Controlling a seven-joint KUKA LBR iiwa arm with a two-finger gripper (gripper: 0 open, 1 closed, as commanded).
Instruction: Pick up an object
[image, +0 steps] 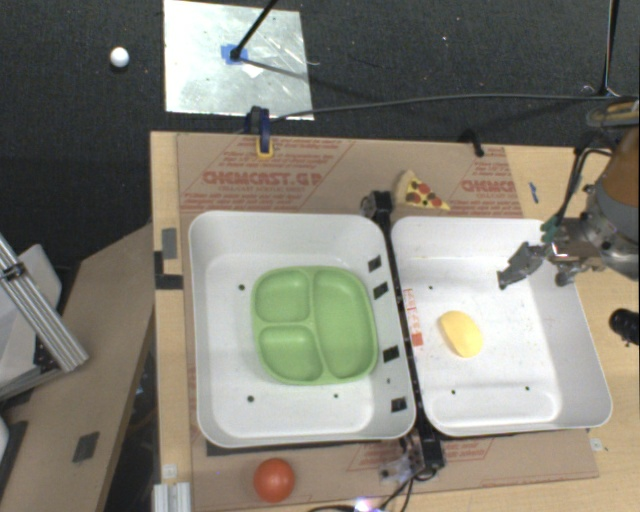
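A yellow oval object (461, 333) lies in the right bin (560, 400), near its middle. My gripper (541, 272) hovers over the bin's upper right part, up and to the right of the yellow object and apart from it. Its two dark fingers (518, 268) are spread, with nothing between them.
A green divided plate (313, 323) sits in the left bin (220, 400). A toy pizza slice (422, 192) lies on the board behind the bins. A red ball (274, 479) rests in front of the left bin. A small white ball (120, 57) lies far back left.
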